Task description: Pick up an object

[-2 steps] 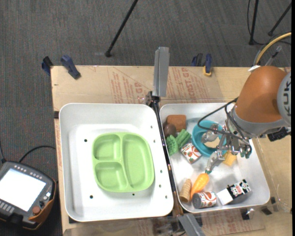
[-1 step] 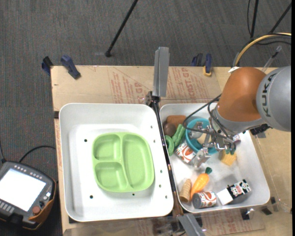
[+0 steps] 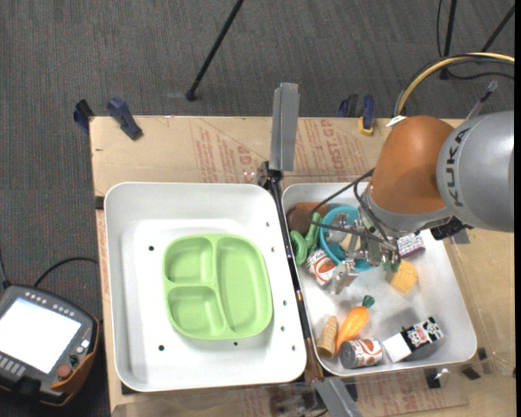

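Note:
My gripper (image 3: pixel 354 263) reaches down into the right bin (image 3: pixel 456 307) below the orange wrist band. It hangs over the upper left part of that bin, just right of a red and white can (image 3: pixel 322 268) and at the lower edge of a teal bowl (image 3: pixel 333 232). A yellow cheese wedge (image 3: pixel 405 277) lies just right of it. Lower in the bin lie a toy carrot (image 3: pixel 354 321), an ice cream cone (image 3: pixel 328 335), a second can (image 3: pixel 362 352) and a black and white carton (image 3: pixel 419 336). The arm hides part of the bowl.
The left bin (image 3: pixel 130 233) holds a green divided plate (image 3: pixel 217 287). A green toy (image 3: pixel 299 246) and a brown one (image 3: pixel 302 215) lie against the right bin's left wall. A small red and white box (image 3: pixel 411 245) sits beside the wrist. A grey post (image 3: pixel 284 137) stands behind the bins.

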